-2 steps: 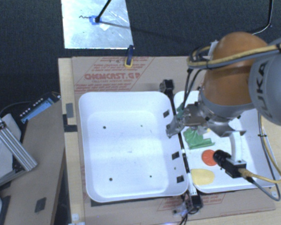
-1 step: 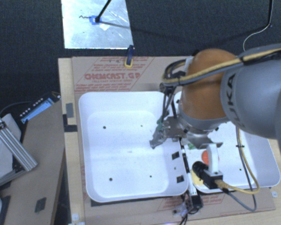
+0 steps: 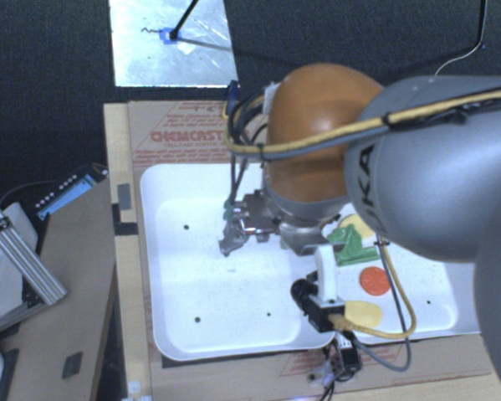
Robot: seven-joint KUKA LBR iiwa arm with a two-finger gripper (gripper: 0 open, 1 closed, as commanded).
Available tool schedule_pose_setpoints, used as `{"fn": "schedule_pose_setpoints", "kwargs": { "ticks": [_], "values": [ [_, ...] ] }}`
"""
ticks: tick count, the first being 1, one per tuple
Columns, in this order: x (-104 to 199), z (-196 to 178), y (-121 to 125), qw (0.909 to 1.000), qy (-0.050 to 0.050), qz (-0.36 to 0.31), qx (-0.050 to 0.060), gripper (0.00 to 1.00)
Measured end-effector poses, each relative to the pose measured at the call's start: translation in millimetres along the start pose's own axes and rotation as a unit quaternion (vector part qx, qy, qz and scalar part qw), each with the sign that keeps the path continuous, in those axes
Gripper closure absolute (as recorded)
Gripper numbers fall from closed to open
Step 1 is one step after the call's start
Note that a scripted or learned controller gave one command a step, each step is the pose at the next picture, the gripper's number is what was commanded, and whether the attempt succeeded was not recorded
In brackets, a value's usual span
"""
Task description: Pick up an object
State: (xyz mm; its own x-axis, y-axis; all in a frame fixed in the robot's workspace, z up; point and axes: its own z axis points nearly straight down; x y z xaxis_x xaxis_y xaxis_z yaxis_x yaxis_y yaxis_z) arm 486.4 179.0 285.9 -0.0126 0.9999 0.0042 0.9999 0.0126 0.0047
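**One fixed camera, high above the bench, looking down at a slant**

The single view looks down on the white bin (image 3: pixel 179 275) from above and fairly near. The arm (image 3: pixel 433 169) enters from the view's right and looms large. The gripper (image 3: pixel 234 238) hangs mid-frame; bare bin floor spreads to its left and below it, and cardboard (image 3: pixel 180 132) lies beyond it.

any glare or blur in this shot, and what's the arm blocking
In the camera view, the shiny silver sheet at the top reflects light in pale streaks; the big grey arm link close to the lens looks soft and covers much of the right white bin; the gripper is small and smeared over the left white bin; the orange disc and green block stay fairly readable.
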Motion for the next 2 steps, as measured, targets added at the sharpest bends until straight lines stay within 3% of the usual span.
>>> {"fn": "schedule_pose_setpoints", "kwargs": {
  "ticks": [1,2],
  "values": [
    [36.8,127.6,-3.3,1.0000,-0.003,0.003,0.008,0.00],
    [9.7,205.7,-1.5,1.0000,-0.003,0.008,0.004,0.00]
  ]
}}
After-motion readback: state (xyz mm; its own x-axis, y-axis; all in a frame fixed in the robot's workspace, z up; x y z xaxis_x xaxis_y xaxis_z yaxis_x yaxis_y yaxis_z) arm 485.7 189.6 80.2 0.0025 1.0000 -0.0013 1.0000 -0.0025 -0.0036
